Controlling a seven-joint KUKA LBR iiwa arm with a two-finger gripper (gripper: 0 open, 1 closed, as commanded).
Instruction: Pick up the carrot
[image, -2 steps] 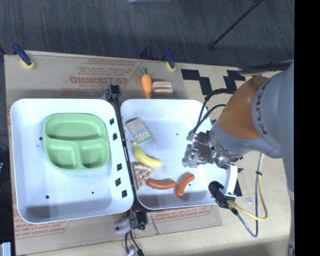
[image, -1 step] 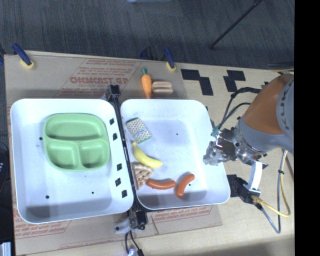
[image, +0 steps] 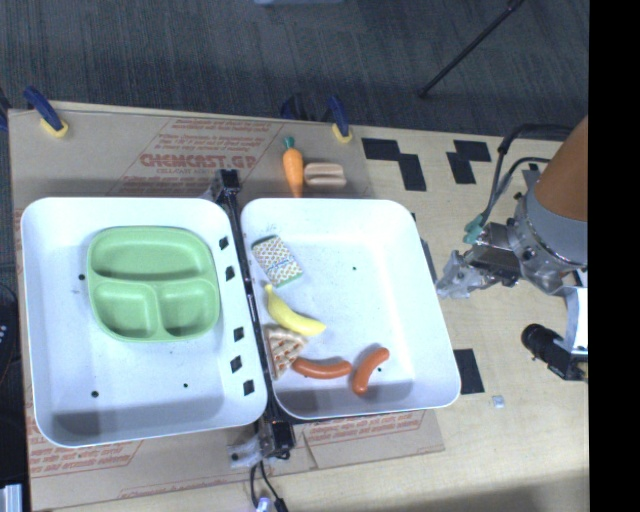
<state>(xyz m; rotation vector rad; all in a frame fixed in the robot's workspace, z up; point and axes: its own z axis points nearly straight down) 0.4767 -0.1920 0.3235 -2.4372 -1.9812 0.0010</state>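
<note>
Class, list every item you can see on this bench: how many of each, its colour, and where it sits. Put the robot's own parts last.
bins: 2, white, side by side on the bench
tray: 1, green, left bin
banana: 1, yellow, right bin
sausages: 2, orange-red, right bin, near edge
patterned packet: 1, right bin
waffle piece: 1, tan, under banana
carrot: 1, orange, behind bins
hot dog bun: 1, beside carrot
clamps: 2, blue, far edge
gripper: 1, grey, right of bins

The arm enters at three o'clock, its gripper (image: 452, 277) pointing toward nine o'clock, low over the bench
</note>
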